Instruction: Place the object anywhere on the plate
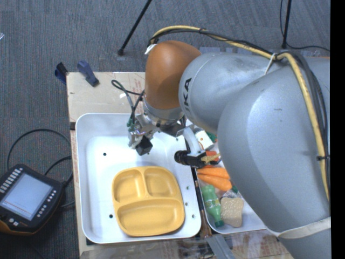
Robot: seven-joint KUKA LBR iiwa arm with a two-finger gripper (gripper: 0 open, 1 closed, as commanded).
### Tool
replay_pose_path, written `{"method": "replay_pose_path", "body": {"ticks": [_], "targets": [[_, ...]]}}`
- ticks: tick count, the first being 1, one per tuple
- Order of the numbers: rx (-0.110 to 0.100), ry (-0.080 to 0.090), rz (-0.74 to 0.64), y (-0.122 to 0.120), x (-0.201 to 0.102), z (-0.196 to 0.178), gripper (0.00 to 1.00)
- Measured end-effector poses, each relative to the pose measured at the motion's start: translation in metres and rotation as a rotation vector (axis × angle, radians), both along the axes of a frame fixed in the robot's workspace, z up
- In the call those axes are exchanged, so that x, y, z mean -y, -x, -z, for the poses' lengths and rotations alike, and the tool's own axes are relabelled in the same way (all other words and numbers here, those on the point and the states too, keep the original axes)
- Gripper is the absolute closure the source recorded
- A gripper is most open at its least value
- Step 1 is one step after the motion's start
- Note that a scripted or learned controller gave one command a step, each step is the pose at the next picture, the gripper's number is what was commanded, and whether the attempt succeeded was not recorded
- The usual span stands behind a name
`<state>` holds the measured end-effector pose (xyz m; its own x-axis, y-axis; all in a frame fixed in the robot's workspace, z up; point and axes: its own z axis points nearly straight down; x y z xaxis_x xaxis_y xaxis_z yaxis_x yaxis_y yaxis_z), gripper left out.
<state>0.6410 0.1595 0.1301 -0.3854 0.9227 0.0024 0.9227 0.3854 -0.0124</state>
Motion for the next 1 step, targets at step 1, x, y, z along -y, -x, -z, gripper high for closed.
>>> {"method": "replay_pose_path", "body": {"ticks": [1], "targets": [[0.012,-0.001,0.188,-0.0038,-0.0111,-0.094,1.0]]}}
